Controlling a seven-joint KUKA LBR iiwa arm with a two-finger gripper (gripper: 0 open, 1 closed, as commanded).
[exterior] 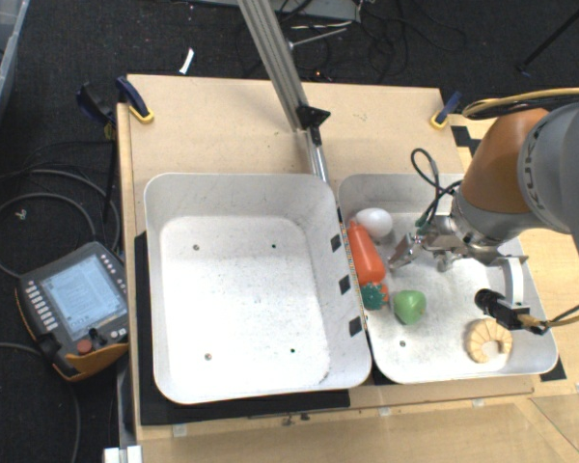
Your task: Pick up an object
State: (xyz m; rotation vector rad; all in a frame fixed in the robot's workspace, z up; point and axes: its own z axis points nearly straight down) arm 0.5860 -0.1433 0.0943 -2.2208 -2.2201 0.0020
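Closest to the camera, well beyond the pincer [403, 253] on its near side and off toward the arm's side, a tan ridged pastry-shaped toy [486, 341] is seen by the front wall of the right bin [444, 372]. The pincer itself is held low over the middle of that bin, carried by the grey arm [550, 167] with its orange band. How far the pincer is open cannot be told, nor can it be made out whether anything is gripped.

Just beside the pincer, on the side away from the arm, an orange carrot-shaped toy [365, 254] is laid lengthwise along the bin's wall. Slightly farther from the camera than the pincer, and near it, a white ball [374, 222] is found touching or almost touching the carrot's far end. Nearer the camera than the pincer, a green lump [409, 305] is placed, with a small teal piece [372, 297] just beside it at the carrot's near end.

Beyond the carrot from the pincer, the left bin [174, 201] is set against the right one on the bench [222, 114].
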